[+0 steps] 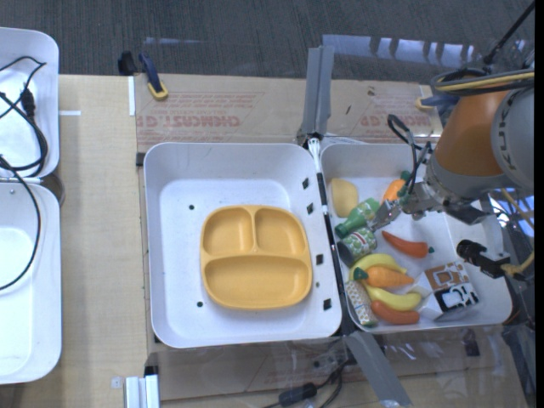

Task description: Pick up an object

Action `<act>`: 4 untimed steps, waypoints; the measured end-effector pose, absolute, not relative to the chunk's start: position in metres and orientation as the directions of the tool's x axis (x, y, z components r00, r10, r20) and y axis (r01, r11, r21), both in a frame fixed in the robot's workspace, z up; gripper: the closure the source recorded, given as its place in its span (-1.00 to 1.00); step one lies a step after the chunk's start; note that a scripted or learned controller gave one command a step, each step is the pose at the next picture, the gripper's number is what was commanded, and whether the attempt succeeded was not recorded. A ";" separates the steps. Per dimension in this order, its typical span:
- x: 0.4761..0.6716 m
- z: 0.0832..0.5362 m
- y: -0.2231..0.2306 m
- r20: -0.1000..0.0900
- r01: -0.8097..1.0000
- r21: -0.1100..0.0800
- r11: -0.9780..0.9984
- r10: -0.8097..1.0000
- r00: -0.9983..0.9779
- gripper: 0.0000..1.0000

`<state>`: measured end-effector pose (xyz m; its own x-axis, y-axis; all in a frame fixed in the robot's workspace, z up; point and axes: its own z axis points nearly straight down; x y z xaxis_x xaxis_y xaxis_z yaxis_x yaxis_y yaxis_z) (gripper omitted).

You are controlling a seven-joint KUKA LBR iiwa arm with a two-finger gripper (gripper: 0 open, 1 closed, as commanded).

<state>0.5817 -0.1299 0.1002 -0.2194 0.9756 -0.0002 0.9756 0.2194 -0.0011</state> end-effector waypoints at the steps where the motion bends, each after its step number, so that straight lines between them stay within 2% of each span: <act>1: 0.582 0.109 -0.131 -0.001 0.977 0.000 0.215 0.977 -0.215 1.00; 2: 0.585 0.129 -0.132 -0.002 0.930 0.001 0.368 0.930 -0.368 1.00; 3: 0.585 0.129 -0.132 -0.002 0.930 0.001 0.368 0.930 -0.368 -1.00; 4: 0.578 0.091 -0.142 0.000 0.907 -0.001 0.421 0.907 -0.421 -1.00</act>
<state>0.5779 -0.1424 0.0911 -0.4208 0.9071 0.0003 0.9071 0.4208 -0.0010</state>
